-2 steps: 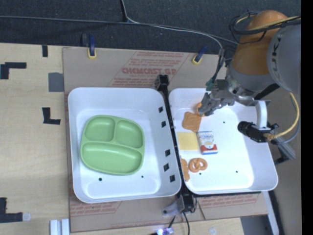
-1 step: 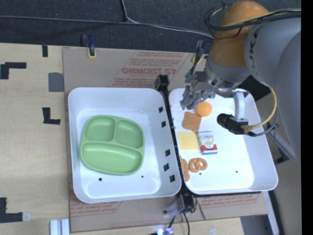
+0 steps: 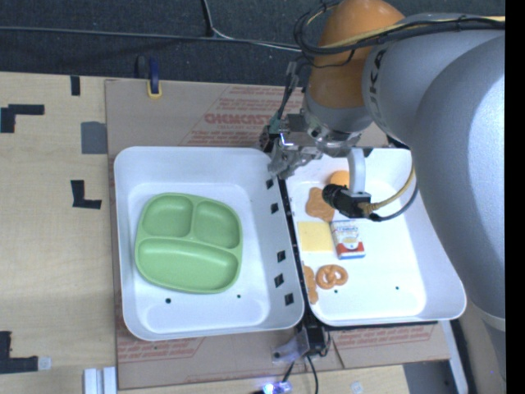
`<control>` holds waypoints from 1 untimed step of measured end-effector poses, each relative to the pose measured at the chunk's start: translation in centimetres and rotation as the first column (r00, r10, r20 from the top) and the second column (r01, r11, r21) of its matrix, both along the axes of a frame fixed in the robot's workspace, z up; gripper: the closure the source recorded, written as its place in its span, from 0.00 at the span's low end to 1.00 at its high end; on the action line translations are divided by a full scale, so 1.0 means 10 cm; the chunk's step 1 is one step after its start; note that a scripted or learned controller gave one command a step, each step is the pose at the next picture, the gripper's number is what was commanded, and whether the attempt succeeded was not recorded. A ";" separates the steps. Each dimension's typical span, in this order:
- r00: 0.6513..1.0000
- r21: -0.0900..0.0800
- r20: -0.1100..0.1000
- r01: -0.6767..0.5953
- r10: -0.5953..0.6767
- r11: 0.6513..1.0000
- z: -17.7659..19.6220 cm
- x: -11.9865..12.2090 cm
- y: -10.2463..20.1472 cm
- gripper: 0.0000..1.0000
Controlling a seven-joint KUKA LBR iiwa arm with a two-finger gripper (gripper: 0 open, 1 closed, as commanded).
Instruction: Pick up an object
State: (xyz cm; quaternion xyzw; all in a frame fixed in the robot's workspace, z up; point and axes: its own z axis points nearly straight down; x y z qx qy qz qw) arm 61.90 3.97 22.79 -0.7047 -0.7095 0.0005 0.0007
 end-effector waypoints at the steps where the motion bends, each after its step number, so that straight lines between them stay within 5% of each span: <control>1: 1.000 0.000 0.001 0.000 0.000 1.000 -0.12 0.15 0.57 1.00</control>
